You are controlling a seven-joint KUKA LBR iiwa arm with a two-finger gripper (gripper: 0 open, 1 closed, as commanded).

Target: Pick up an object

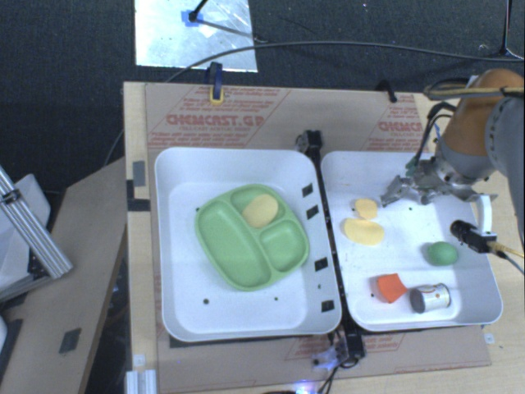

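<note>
My gripper [410, 193] hangs over the back of the right bin [492, 302], its fingers spread open with nothing between them. Just left of and below it lie a small yellow piece [366, 209] and a larger yellow piece [363, 231]. Toward the right wall sits a green ball [442, 254]. An orange block [390, 287] and a silver can [431, 298] lie near the bin's front edge. In the left bin [184, 302] a green divided plate [234, 253] holds a yellow object [261, 211] in its upper compartment.
The arm [484, 130] enters from the right above the right bin's far corner. A black fitting [470, 235] with a cable hangs near the green ball. Black clips run along the divider [324, 245] between the bins.
</note>
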